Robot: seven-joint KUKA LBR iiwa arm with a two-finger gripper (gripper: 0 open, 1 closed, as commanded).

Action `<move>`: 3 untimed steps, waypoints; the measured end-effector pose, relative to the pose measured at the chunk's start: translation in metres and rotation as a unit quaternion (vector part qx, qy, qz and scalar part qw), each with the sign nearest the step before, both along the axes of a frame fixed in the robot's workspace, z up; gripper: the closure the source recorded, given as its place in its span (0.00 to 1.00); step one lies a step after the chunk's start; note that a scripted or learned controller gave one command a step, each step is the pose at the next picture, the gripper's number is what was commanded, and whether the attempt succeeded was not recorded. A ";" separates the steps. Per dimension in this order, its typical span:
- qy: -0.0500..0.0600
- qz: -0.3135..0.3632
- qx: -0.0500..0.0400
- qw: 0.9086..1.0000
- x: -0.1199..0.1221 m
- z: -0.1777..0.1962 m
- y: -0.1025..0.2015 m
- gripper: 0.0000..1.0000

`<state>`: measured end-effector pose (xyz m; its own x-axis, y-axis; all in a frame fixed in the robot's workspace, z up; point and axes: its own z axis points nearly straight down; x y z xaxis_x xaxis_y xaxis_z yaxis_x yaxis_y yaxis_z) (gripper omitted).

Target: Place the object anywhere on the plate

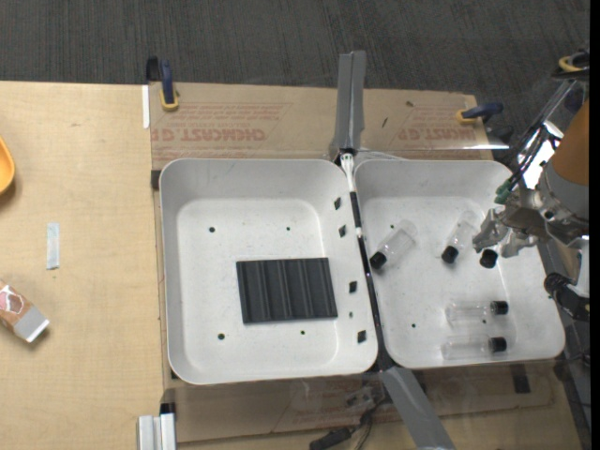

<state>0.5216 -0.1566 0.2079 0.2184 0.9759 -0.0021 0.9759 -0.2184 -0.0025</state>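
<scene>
Hovering over the right bin's (412, 345) right edge, the gripper (497, 237) has a vial (487, 251) at its fingers; can't tell if they're clamped. Dark ribbed plate (286, 289) sits mid left bin (187, 345). Other vials (392, 247) lie nearby.

Dark ribbed plate (286, 289), left bin (187, 251)

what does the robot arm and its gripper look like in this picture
The arm comes in at the right edge: a rounded grey body with an orange band above the wrist. A thin cable with green and white parts runs beside it. The gripper is pale metallic grey, blocky and angular, with dark fittings. Its jaws are too small and cluttered to make out in detail.
</scene>
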 end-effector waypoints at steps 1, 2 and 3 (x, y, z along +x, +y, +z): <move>0.000 -0.027 0.000 1.000 0.011 0.109 0.047 1.00; 0.001 -0.116 -0.001 0.993 0.055 0.062 0.116 1.00; 0.000 -0.233 -0.002 0.972 0.081 0.096 0.192 1.00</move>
<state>0.6027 0.0358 0.3042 0.6370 0.7708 -0.0055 0.7708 -0.6370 -0.0018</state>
